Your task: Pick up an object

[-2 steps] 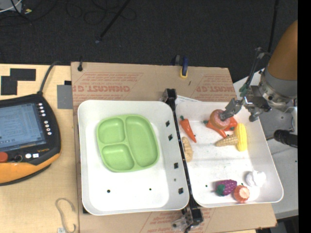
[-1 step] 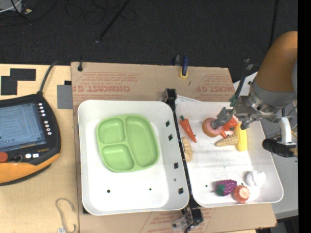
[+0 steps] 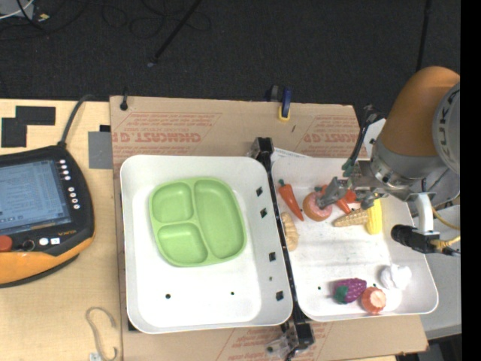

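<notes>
My gripper hangs low over the right bin, near its far middle. Right below and left of it lies a pink round toy. A red-orange piece shows beside the gripper. An orange carrot lies to the left by the bin's wall. A yellow corn cob rests just right of the gripper. A beige piece sits by the divider. Purple grapes, a red-orange fruit and a white object lie at the near right.
The left bin holds a green divided plate. A black divider runs between the bins. A teach pendant lies at the far left of the bench. The arm looms over the right bin's far right corner.
</notes>
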`<action>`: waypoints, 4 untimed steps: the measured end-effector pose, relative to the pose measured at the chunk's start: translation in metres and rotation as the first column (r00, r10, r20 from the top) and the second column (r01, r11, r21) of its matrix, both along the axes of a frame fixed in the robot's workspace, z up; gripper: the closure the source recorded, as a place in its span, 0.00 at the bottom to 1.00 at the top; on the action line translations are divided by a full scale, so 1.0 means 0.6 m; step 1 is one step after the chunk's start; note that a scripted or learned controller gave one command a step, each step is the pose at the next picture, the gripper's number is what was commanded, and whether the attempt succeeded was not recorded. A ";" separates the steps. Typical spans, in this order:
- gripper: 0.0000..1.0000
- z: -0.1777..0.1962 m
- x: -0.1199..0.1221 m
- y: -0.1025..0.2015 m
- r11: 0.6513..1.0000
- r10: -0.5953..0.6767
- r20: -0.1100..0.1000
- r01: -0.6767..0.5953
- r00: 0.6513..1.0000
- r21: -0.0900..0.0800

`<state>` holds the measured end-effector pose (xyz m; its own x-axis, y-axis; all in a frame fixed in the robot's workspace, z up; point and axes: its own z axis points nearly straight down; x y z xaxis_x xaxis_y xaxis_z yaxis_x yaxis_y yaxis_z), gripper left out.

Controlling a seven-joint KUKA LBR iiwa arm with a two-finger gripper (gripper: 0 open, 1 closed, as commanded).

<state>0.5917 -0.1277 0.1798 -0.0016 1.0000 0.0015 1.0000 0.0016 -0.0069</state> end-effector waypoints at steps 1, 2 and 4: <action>0.00 -0.078 0.011 0.009 1.000 0.003 0.000 -0.003 1.000 0.000; 0.00 -0.145 0.018 0.014 1.000 0.000 0.015 0.000 1.000 0.001; 1.00 -0.024 0.022 0.000 1.000 -0.004 0.009 0.004 1.000 -0.002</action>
<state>0.6052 -0.1278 0.1654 0.0021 1.0000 -0.0006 1.0000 -0.0021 0.0021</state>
